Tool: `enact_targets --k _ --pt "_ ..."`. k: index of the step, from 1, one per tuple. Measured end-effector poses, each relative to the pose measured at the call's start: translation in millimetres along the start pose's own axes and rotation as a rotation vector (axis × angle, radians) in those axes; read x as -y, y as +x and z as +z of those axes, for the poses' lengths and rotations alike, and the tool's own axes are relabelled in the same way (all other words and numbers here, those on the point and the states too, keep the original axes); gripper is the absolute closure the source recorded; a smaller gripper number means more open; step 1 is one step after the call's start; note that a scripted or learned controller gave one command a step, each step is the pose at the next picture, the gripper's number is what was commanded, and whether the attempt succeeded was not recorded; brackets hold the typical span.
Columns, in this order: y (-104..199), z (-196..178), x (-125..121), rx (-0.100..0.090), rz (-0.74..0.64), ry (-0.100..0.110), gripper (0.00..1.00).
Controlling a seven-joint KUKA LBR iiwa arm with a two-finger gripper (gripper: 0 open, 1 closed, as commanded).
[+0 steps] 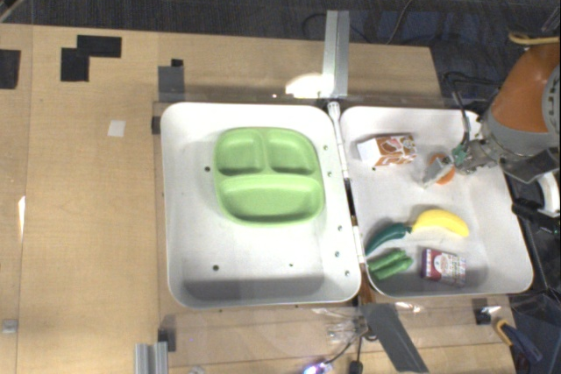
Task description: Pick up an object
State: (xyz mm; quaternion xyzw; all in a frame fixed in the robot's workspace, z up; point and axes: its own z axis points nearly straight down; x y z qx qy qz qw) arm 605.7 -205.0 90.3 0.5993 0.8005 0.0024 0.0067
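- We see the pincer [445,165] low in the right bin [517,276], over a small orange piece [445,177]; we cannot tell its state.
- A banana [441,224] lies nearer the front, a green divided plate [266,173] in the left bin [188,276].

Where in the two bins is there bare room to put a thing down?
In the left bin, the floor around the green plate, widest along the near edge. The right bin is crowded: box, banana, green toys, can, claw.
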Motion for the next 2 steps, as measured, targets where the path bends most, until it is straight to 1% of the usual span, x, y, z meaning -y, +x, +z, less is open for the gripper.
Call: enact_targets --k 1,2 --pt "1 -13 -4 0.003 -0.008 -0.007 1.00" --pt "70 -123 -17 -0.005 -0.041 0.004 1.00"
